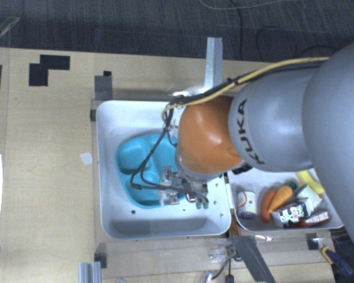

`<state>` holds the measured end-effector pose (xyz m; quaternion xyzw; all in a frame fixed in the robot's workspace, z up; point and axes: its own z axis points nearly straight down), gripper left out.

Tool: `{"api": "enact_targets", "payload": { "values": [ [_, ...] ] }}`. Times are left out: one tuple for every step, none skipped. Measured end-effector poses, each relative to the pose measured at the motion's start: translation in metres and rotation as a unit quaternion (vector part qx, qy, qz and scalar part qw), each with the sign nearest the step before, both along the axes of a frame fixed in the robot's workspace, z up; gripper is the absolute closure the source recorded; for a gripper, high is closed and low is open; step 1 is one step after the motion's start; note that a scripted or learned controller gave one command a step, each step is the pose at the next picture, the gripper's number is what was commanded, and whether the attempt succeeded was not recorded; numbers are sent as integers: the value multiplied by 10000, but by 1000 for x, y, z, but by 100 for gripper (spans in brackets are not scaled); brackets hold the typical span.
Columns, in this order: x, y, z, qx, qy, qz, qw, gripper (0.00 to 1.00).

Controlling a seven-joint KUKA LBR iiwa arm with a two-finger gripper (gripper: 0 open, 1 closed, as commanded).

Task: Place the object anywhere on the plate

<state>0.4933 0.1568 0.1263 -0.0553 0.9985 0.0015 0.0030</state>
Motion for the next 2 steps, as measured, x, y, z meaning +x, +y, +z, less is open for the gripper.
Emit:
{"api": "enact_targets", "payload": {
  "values": [
    [86, 50, 70, 1, -5, 396, 9992, 100],
    [20, -31, 87, -10, 5, 463, 9989, 100]
  ]
}}
